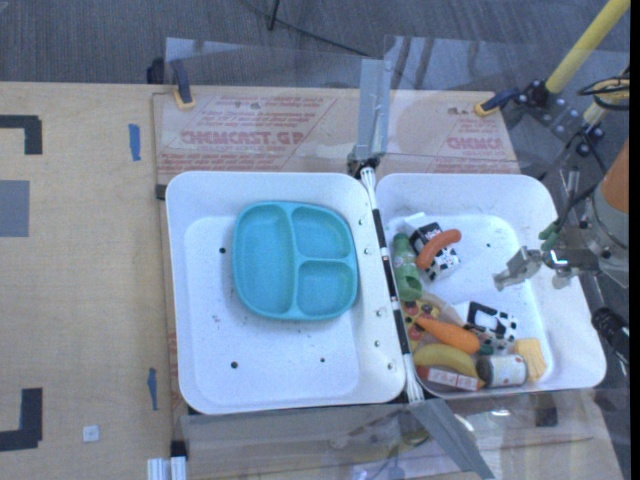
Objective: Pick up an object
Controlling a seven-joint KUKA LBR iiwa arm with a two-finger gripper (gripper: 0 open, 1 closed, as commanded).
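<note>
Your gripper hangs over the right bin, toward its 3 o'clock side, with the arm coming in from the right edge. You can make out grey metal fingers pointing left, but the view is too small and cluttered to tell how far apart they stand, and nothing can be seen between them. No object touches the gripper as far as you can see; it sits above bare white floor, well apart from the toys. Those toys crowd the bin's left and lower parts. At about 10 o'clock in the bin lies an orange sausage resting against a small black-and-white block, with a green piece just beside them along the left wall. Toward 6 o'clock you have an orange carrot, a yellow banana below it, a small bottle lying on its side, and a yellow wedge at the pile's right end. A second black-and-white block sits just above that cluster, the nearest thing to the gripper, at its 7 o'clock. The left bin touches the right one along their shared wall and holds a teal divided plate, lying flat in the upper middle, with three compartments that you can see holding nothing. Beyond both bins, at 12 o'clock, a sheet of brown cardboard lies on the bench.
</note>
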